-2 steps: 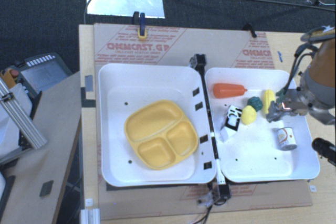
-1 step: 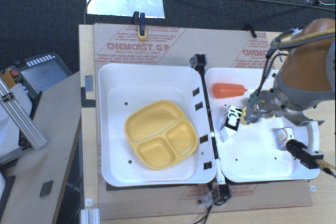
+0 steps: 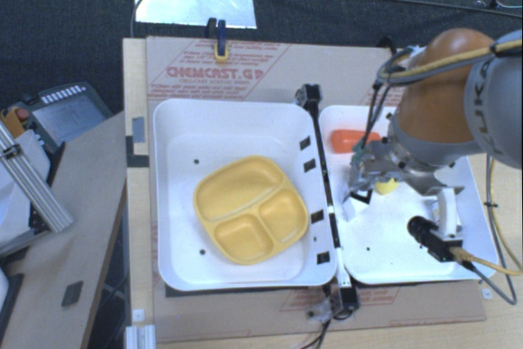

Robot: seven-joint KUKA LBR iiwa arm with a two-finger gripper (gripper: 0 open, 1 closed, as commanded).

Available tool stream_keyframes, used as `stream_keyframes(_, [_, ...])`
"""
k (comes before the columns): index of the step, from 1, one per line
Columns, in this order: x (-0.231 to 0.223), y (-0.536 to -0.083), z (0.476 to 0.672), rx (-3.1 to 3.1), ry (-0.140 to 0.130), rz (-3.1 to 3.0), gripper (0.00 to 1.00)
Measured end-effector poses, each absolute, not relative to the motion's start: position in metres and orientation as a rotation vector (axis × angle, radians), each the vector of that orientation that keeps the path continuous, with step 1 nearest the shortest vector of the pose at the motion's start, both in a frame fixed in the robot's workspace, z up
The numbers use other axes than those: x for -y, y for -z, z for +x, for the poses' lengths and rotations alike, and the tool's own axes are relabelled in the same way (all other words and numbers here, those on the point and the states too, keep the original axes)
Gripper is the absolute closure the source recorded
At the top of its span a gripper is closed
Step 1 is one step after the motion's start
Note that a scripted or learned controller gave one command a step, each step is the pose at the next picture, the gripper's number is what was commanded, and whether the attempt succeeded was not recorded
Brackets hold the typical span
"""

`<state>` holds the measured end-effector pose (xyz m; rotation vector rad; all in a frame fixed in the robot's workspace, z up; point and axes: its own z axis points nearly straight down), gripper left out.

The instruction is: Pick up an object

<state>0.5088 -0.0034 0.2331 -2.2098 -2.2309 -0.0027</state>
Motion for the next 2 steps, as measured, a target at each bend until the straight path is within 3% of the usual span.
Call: stream_keyframes(2, [-0.104, -0.213, 0.512, 2.231, 0.002, -2.209, 1.0])
